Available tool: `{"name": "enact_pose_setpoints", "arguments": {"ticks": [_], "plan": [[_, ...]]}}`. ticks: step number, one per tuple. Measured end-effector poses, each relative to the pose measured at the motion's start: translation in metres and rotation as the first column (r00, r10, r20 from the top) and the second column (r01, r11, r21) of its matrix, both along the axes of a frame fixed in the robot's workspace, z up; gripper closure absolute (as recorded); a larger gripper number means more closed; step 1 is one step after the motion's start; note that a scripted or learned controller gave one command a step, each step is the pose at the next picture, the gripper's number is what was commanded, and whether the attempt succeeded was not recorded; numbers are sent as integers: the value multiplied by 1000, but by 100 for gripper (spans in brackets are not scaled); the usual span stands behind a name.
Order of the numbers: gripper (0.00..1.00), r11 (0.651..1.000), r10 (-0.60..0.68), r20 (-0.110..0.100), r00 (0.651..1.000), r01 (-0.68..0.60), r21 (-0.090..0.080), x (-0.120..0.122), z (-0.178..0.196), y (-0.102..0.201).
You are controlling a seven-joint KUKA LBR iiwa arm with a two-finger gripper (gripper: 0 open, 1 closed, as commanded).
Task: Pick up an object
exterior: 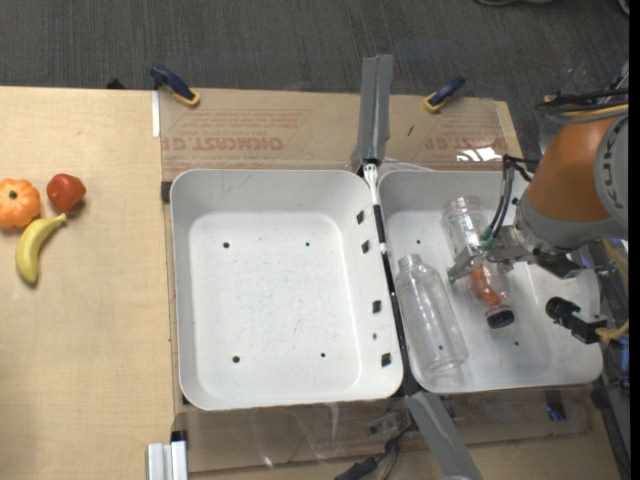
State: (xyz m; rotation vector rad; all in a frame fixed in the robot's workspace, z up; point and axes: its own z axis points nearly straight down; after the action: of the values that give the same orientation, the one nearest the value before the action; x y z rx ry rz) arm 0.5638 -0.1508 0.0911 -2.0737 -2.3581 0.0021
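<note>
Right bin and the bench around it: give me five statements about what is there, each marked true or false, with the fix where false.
1. A clear plastic bottle lies in the right bin. True.
2. The banana lies in the left bin. False: it lies on the bench, left of both bins.
3. The gripper is over the right bin. True.
4. The tomato sits beside the orange fruit. True.
5. The two blue clamps grip the front edge of the cardboard. False: they grip its far edge.

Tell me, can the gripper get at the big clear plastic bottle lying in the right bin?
Probably yes. The big clear plastic bottle lies uncovered in the right bin, nothing on top, and the gripper hangs close beside it.
</note>
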Motion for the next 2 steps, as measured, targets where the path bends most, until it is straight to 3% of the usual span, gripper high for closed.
{"name": "enact_pose_setpoints", "arguments": {"ticks": [1,2], "plan": [[100,1000,-3,1,1000,3,0,0,10,-1],[0,1000,-3,1,1000,3,-1,1,10,-1]]}}
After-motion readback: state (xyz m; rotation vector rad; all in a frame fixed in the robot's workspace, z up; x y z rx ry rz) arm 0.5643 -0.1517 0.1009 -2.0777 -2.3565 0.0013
